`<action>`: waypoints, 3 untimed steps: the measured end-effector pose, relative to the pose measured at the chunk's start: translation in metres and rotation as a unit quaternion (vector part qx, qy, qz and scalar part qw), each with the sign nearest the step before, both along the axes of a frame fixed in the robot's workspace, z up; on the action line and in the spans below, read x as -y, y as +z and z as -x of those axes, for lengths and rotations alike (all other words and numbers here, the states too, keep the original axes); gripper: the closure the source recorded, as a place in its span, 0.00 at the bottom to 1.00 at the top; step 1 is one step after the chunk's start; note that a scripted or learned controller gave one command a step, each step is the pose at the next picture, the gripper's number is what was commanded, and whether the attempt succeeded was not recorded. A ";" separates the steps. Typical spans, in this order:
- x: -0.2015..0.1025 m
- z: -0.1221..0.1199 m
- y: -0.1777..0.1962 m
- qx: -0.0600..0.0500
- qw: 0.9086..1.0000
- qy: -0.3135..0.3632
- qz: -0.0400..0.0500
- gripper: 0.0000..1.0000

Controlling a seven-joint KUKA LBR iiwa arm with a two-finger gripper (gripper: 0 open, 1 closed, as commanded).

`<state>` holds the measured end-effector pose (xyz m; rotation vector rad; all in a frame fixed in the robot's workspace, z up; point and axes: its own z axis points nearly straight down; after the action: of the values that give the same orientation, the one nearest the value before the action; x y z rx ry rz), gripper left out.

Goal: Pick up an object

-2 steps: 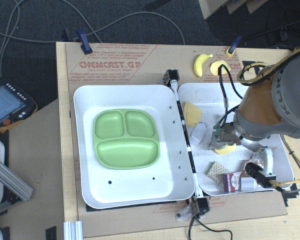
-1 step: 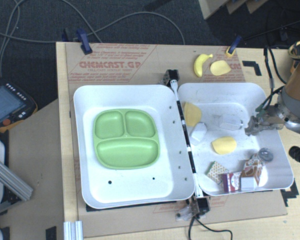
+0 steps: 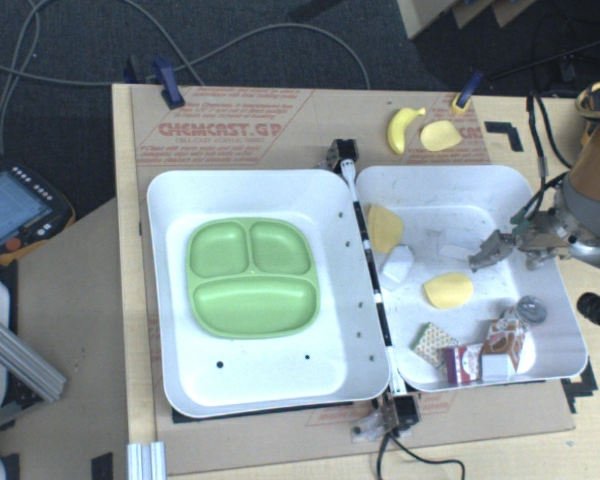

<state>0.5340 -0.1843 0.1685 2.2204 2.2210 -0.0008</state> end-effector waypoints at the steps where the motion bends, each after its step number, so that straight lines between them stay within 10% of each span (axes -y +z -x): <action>1: -0.082 -0.006 -0.071 0.002 1.000 -0.001 0.001 0.00; 2: -0.071 0.003 -0.083 0.001 1.000 0.000 -0.001 0.00; 3: -0.070 0.003 -0.073 0.002 1.000 0.000 0.001 1.00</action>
<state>0.5310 -0.1142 0.0960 2.2180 2.2184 0.0019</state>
